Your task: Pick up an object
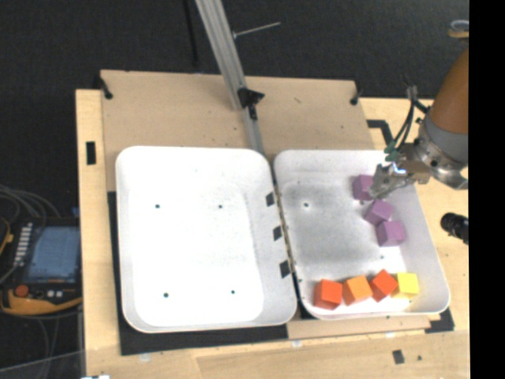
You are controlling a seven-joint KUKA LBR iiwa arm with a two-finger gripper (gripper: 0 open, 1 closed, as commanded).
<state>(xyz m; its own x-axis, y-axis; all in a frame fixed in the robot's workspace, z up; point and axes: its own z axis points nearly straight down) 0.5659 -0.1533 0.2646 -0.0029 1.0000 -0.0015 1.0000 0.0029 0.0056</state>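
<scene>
Three purple blocks lie in the right bin (pixel 316 235): one at the upper right (pixel 361 185), one below it (pixel 380 210) and a third lower still (pixel 391 231). Along the bin's front edge sit a red-orange block (pixel 328 293), an orange block (pixel 357 288), another red-orange block (pixel 384 283) and a yellow block (pixel 408 283). My gripper (pixel 384 181) reaches in from the right and hangs low between the top two purple blocks. I see no block between its fingers.
The left bin (pixel 197 235) lies beside the right one. A slanted metal pole (pixel 229 54) rises from the back of the bench. A device with cables (pixel 47 259) sits off the bench at the left.
</scene>
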